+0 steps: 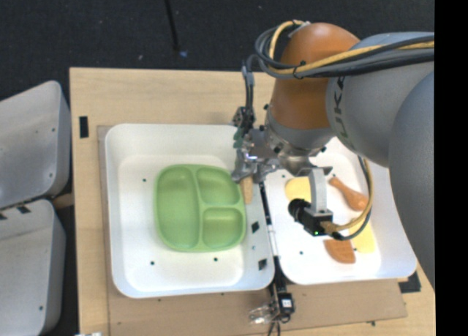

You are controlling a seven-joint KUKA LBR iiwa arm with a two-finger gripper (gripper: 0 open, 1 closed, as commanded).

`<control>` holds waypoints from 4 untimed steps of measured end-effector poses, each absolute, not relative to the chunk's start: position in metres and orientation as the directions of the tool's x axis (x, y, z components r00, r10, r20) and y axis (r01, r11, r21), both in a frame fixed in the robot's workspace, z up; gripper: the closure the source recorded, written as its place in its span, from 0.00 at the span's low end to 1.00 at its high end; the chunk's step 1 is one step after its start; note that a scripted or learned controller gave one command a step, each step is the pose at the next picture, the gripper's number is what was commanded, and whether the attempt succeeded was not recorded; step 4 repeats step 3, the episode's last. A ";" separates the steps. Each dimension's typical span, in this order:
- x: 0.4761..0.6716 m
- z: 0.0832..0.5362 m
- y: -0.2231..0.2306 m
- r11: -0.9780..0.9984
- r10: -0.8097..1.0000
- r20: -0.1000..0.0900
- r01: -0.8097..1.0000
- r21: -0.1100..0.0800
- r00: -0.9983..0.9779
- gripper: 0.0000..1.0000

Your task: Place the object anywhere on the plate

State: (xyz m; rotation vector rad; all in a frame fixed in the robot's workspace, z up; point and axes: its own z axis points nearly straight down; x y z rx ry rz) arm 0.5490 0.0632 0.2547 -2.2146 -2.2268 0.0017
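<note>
A light green plate [199, 206] with three compartments lies in the left white bin [131, 269]. My gripper [248, 173] hangs over the divider between the two bins, just off the plate's right rim. A small tan piece [248, 192] sticks down from between its fingers, so the gripper is shut on it. The piece hangs at the plate's right edge, beside the upper right compartment. The arm's orange band [307, 78] and grey body hide the back of the right bin.
The right white bin [387, 265] holds a yellow item [296, 188], an orange carrot-like piece [349, 195], an orange lump [340, 252] and a yellow slice [364, 243]. A black cable part [311, 217] hangs from the wrist over that bin.
</note>
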 end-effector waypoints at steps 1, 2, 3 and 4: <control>0.564 0.258 0.109 0.007 1.000 0.001 1.000 0.001 -0.007 1.00; 0.574 0.260 0.161 0.007 1.000 0.002 1.000 0.001 -0.007 1.00; 0.573 0.260 0.158 0.003 1.000 0.000 1.000 -0.001 -0.003 0.00; 0.573 0.260 0.158 0.003 1.000 0.000 1.000 -0.001 -0.003 0.00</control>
